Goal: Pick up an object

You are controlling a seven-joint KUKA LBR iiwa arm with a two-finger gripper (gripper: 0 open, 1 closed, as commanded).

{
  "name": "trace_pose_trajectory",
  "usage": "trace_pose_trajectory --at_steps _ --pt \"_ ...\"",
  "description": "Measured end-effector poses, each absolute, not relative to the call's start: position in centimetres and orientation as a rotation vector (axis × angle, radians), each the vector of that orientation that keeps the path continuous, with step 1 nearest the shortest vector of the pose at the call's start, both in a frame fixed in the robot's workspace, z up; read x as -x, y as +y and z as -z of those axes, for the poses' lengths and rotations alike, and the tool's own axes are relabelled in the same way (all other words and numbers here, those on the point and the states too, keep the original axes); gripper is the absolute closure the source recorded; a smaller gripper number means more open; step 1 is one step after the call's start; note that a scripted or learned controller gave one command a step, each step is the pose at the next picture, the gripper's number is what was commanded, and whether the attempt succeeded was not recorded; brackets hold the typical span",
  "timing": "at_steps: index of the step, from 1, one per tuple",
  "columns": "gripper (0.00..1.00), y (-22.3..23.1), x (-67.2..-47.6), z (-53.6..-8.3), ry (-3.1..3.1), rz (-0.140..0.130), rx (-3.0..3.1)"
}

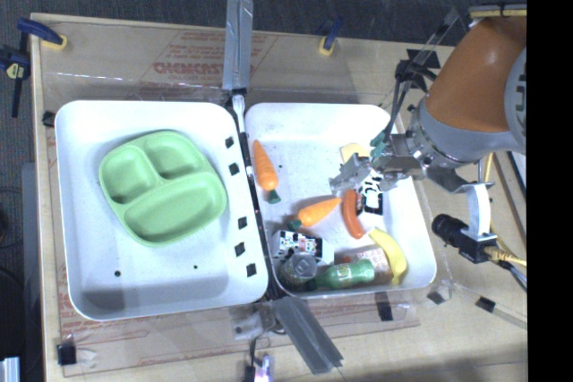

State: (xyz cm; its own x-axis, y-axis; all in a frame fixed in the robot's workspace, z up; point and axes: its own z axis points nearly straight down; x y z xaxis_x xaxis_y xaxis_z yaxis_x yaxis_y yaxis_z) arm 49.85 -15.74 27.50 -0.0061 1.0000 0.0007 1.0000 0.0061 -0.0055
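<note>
End effector (356, 167) sits low in the right bin (304, 116), near its right wall, over the cluster of toy food. Whether it is released or clenched, cannot tell; nothing is visibly gripped.

Candidate objects are all in the right bin. A red sausage-like piece (352, 215) lies just below the end effector, touching an orange carrot (319, 212) on its left. A second carrot (264, 167) lies alone near the divider, well apart from the rest. A banana (390, 251) lies by the right wall, and a green bottle (347, 274) lies flat along the front wall, beside a small dark can (301, 266).

Judgement: the step is the descent onto a target, probably the red piece or the nearby carrot. To do it well, centre over one item only and close across its narrow width; the touching pair risks a double contact or a push-away. The lone carrot looks the cleaner pick. The right wall crowds the wrist side.

The left bin (81, 192) holds a green divided plate (162, 184), not in the way. Blue clamps (43, 33) on the bench (295, 49) edge are clear of the arm.
</note>
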Motion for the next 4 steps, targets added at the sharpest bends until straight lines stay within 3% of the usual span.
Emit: trace_pose_trajectory --at_steps 1,2,3,4 --pt "0.00 -16.8 -49.1 -13.2 -2.167 -0.005 2.268" --pt "0.00 -18.5 -47.9 -25.3 -2.443 -0.001 1.978" --pt "0.00 -17.0 -48.2 -22.2 -2.396 -0.003 2.026" --pt "0.00 -20.8 -47.8 -14.7 -2.427 -0.003 1.985"
